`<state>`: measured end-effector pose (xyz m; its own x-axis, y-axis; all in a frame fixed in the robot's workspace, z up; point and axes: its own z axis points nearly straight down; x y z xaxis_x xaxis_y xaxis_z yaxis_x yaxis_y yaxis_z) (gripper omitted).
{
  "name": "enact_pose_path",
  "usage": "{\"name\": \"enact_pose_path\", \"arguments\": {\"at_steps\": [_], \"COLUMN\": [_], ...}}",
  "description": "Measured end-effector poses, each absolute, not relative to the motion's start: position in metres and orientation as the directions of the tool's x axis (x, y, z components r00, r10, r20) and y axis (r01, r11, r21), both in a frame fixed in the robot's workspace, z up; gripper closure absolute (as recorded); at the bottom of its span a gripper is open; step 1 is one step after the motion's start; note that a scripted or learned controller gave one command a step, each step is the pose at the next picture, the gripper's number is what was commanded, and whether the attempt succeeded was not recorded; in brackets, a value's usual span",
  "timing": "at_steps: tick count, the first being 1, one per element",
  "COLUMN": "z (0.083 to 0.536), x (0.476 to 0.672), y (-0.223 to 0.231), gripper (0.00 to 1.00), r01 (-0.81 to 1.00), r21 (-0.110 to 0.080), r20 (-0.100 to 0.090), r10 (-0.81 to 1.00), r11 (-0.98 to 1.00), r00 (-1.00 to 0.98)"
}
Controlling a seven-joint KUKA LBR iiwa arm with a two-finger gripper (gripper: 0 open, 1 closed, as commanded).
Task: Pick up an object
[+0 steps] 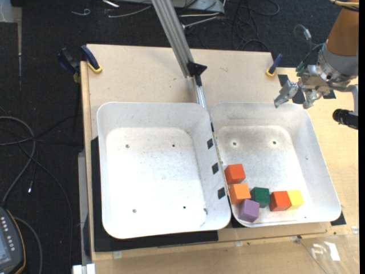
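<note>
Several small blocks lie in the right bin [308, 136] near its front edge: an orange-red block [235, 172], an orange block [240, 192], a green block [261, 196], a purple block [248, 210], a red block [280, 200] and a yellow block [295, 198]. My gripper [295, 96] hangs over the back right corner of the right bin, well away from the blocks. Its fingers [282, 98] stand apart with nothing between them. The orange band of the arm shows above it at the upper right.
The left bin [114, 153] sits beside the right one on the wooden bench. A slanted metal pole [174, 30] reaches down to the gap between the bins at the back. Clamps sit at the bench's back corners.
</note>
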<state>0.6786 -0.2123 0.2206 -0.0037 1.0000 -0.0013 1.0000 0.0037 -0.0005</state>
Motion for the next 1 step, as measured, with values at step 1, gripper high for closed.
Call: {"name": "enact_pose_path", "arguments": {"at_steps": [1], "z": [0.3426], "x": [0.646], "y": [-0.2147], "gripper": [0.0], "r01": [1.0], "r21": [0.01], "r20": [-0.004], "r10": [1.0], "r11": [-0.001], "r00": [0.001]}}
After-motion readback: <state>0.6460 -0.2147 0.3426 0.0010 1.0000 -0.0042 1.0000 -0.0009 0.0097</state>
